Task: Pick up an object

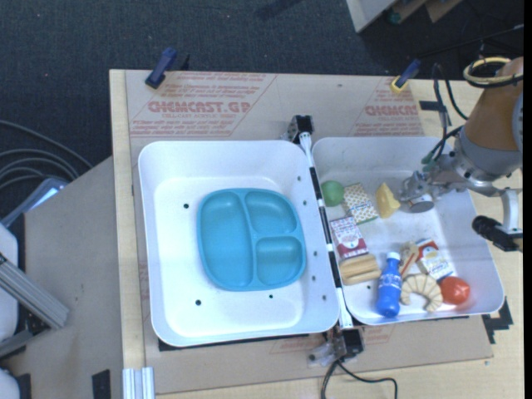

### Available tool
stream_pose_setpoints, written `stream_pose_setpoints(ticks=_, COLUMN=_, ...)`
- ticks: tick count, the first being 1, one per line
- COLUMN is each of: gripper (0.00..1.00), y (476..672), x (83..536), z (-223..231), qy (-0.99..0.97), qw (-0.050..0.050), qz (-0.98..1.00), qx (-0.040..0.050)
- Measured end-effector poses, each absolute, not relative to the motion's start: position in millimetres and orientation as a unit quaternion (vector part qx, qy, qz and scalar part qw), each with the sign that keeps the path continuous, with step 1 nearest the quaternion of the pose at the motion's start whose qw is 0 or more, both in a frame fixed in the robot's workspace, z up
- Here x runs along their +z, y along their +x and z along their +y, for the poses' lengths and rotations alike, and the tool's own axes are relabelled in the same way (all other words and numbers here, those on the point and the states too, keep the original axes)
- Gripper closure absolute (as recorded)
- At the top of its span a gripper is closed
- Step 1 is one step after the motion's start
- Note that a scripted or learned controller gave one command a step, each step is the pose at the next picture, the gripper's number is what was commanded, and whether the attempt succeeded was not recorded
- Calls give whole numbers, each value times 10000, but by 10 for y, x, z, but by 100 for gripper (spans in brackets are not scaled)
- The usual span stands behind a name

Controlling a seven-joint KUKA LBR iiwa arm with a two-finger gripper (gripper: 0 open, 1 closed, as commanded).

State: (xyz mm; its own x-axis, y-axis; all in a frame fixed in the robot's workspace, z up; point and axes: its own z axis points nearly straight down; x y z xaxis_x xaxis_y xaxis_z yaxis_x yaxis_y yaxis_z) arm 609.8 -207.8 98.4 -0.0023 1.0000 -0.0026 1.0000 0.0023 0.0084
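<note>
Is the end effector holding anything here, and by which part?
Cannot be told: the end effector is low in the right bin beside the yellow wedge.

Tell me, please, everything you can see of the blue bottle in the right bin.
The bottle is small and blue, apparently plastic, with a white cap at its top end and a pale label band. It lies on its side near the front of the right bin, cap pointing away from the camera. A tan bread-like piece sits against its left, a croissant close to its right.

Left bin (158, 248): holds tray (249, 238).
Right bin (478, 256): holds food items; bottle (388, 284) at front.
Pincer (413, 194): over right bin's rear.
</note>
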Motion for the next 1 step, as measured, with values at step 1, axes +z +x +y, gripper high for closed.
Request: stream_pose_setpoints(ticks=1, gripper=100, y=6310, x=2505, z=-1425, qy=7063, qw=15, qz=7079, qx=15)
